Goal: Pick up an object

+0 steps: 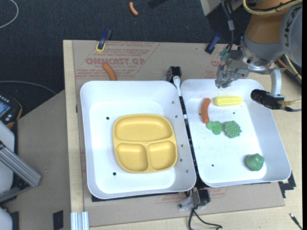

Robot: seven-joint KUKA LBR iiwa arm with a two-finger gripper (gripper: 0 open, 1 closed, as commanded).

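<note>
In the right bin (268, 143) lie a yellow corn cob (227, 100), an orange sausage (205, 109), two green broccoli-like pieces (215, 127) (232, 129) and a green round piece (254, 162). My gripper (223, 82) hangs over the bin's far rim, just above and left of the corn cob. Nothing shows between its fingertips. The grey arm with its orange band (268, 28) comes in from the upper right.
The left bin (96, 143) holds a yellow divided tray (144, 143). An orange sausage (110, 71) lies on the cardboard behind the left bin, another (133, 8) on the dark floor. Clamps (101, 41) (213, 44) sit at the board's far edge. A black clip (173, 73) joins the bins.
</note>
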